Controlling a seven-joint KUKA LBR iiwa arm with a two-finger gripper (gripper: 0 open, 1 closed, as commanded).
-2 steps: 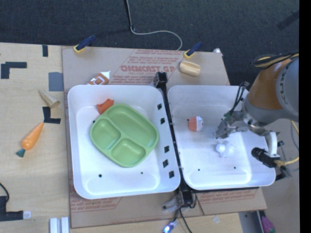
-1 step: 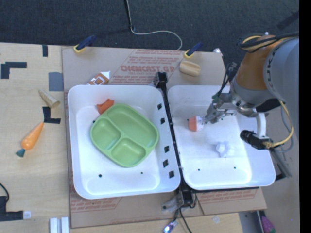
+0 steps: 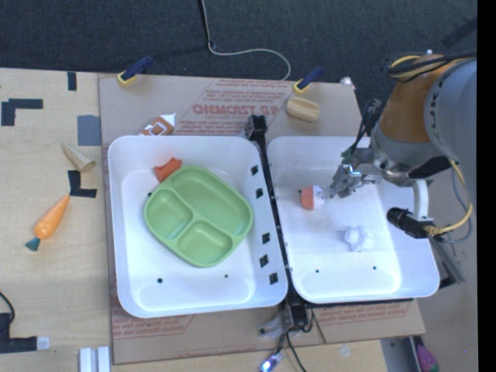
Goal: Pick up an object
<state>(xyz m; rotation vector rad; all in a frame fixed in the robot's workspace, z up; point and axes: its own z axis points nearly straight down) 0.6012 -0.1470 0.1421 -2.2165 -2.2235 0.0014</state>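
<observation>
An orange piece [image 3: 309,198] lies on the right bin [image 3: 403,277] floor, unlifted, just left of the gripper [image 3: 341,186], which has nothing visibly between its fingers, their spread unreadable, so the pick remains.

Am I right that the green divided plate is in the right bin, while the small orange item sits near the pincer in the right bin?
Not quite: the camera view shows the green plate in the left bin. The orange item does sit near the pincer in the right bin.
</observation>
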